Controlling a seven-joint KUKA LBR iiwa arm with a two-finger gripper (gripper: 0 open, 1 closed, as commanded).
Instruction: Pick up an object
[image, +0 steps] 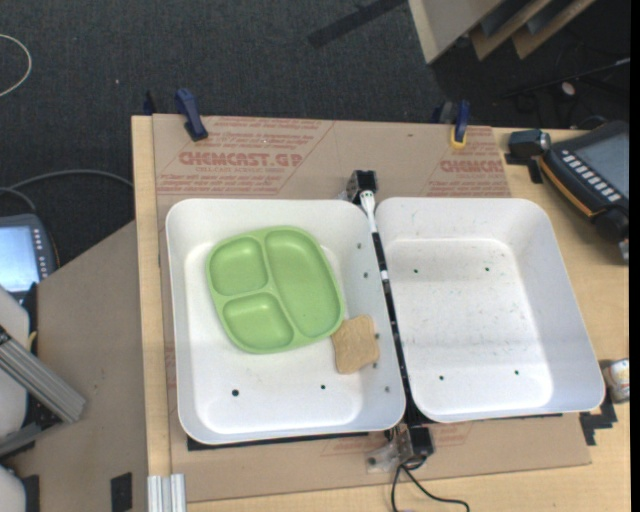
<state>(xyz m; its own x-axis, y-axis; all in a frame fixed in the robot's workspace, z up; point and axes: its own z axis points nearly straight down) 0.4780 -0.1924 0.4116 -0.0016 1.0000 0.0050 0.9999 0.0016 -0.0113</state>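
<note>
We see two shallow white plastic bins side by side: the left bin (190, 300) and the right bin (540, 300). In the left one lies one light-green divided plastic plate (275, 290), its long axis running from upper left to lower right. One small tan, squarish sponge-like piece (355, 344) touches its lower-right edge. We cannot tell the jaws' state.

One overhead camera slants down on both bins (190, 300).

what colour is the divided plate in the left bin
Light green, seen clearly in the camera view: the divided plate, three compartments.
</note>
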